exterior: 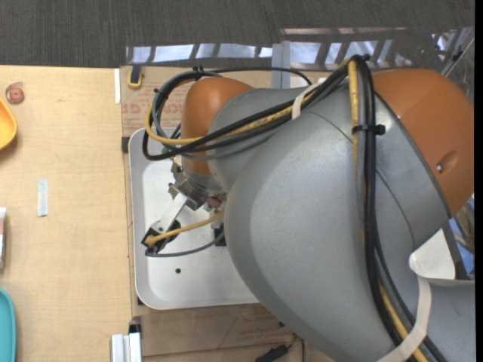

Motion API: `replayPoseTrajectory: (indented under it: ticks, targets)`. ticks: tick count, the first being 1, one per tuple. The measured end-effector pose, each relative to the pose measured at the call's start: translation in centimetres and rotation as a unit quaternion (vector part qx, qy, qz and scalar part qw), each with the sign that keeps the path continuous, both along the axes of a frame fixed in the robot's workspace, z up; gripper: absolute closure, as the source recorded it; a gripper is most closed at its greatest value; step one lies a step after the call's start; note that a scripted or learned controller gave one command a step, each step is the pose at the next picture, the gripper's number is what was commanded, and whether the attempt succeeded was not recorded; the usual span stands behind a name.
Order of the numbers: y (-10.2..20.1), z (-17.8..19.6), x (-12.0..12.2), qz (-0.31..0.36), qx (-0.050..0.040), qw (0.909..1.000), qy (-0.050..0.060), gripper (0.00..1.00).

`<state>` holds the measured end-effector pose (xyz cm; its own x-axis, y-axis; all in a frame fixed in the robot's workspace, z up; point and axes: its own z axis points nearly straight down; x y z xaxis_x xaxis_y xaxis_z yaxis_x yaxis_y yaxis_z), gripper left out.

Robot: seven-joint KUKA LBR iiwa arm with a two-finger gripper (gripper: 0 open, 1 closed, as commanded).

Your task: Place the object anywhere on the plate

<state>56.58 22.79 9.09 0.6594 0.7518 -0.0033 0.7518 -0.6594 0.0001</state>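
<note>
The grey arm with its orange band reaches in from the right and covers most of the view. Its wrist and gripper hang low over the left white bin, near the bin's middle. The arm's bulk hides the gripper's tip and whatever lies under it. A small reddish patch shows beside the wrist; I cannot tell what it is. A tiny dark speck lies on the bin floor in front of the wrist.
The wooden bench top lies left of the bin. At its left edge are an orange curved piece, a teal piece, a small round reddish disc and a pale strip.
</note>
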Motion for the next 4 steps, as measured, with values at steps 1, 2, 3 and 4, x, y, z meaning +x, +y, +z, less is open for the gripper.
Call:
replayPoseTrajectory:
  ticks: [1, 2, 3, 4]
  targets:
    - [-0.08, 0.25, -6.60, -0.074, -0.0004, 0.9972, 0.002, 0.00]
    - [-0.10, 0.25, -6.58, -0.075, -0.0004, 0.9972, 0.002, 0.00]
    - [-0.10, 0.25, -6.58, -0.075, -0.0004, 0.9972, 0.002, 0.00]
    - [-0.10, 0.25, -6.58, -0.075, -0.0004, 0.9972, 0.002, 0.00]
